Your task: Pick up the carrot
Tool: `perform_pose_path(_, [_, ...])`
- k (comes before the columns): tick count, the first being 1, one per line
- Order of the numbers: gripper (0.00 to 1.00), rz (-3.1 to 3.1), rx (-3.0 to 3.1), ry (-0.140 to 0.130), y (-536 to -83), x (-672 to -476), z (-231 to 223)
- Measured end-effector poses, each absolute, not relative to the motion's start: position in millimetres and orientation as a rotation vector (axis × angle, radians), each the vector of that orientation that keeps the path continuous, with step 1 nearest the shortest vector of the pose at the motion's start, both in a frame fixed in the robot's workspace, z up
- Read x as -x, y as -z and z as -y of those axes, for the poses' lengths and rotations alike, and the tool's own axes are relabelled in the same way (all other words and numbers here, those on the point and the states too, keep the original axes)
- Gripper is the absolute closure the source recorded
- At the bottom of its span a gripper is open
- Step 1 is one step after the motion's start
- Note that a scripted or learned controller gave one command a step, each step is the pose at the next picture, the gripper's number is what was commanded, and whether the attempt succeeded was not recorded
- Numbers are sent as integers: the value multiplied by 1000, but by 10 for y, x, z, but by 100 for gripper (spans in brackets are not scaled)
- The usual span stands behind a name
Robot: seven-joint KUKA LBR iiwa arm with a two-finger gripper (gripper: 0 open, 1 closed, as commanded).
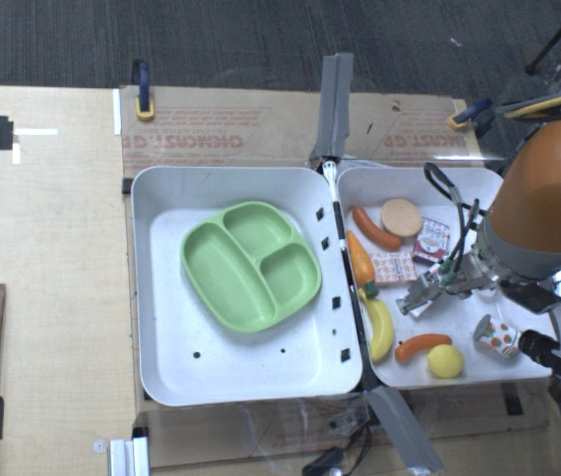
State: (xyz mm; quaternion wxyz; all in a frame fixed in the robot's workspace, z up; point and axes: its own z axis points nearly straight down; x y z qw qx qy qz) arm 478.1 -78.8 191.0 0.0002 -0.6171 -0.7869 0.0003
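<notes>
The carrot (359,258) is a short orange piece with a green tip. It lies along the left wall of the right bin (479,377), just above the banana (380,327). My gripper (412,300) hangs over the middle of that bin, to the right of the carrot and a little nearer the front, apart from it. The grey arm with its orange band (550,191) comes in from the right and covers the bin's right side.
Around the carrot lie a red sausage (378,228), a round bun (400,216) and snack packets (395,264). Nearer the front are a second sausage (422,345), a lemon (446,361) and a small cup (497,336). The left bin (157,365) holds a green divided plate (251,264).
</notes>
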Motion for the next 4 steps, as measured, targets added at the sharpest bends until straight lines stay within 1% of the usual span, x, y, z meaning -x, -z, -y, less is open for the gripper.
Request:
perform_pose_path(1, [0,2143,2292,-5,-903,-4770,1084])
perform_pose_path(2, [100,2137,2295,-7,-984,-4767,1088])
perform_pose_path(3, [100,1767,2597,-5,-1905,-4777,169])
perform_pose_path(4, [100,1770,2593,-11,-1983,-4784,174])
